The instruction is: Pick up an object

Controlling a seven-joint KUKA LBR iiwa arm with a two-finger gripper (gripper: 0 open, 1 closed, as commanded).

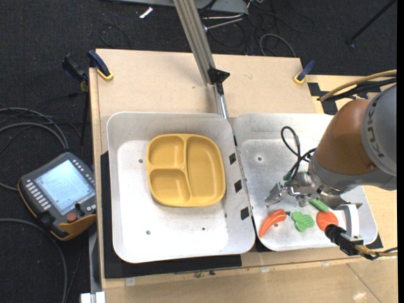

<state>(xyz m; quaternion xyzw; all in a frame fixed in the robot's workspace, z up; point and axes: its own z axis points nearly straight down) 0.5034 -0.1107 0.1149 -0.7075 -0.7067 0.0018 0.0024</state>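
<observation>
3 small toys lie along the lower edge of the right bin [265, 147], in the lower right of the frame: an orange carrot-like piece [273, 220], a green piece [303, 221] just to its right, and an orange-red piece [327, 220] beyond that, partly under the arm. We see them close together, the green one between the 2 orange ones. A thin green strip [319, 205] lies just above them.

The gripper [279, 193] hangs just above and left of the carrot-like piece, its metal fingers [274, 196] slightly spread with nothing between them, so we read it as open and empty. A black cable [290, 141] loops up from it over the bin floor. The grey arm [372, 141] with its orange band [344, 145] comes in from the right edge.

In the left bin [126, 169] sits a yellow tray [186, 170] with 3 compartments, near the bin's middle.

Outside the bins, we see a tan bench top [151, 81], a slanted metal pole [192, 27] at the upper middle, and a handheld control pendant [60, 194] with a lit screen at the left edge; its screen text is too small for us to read.
</observation>
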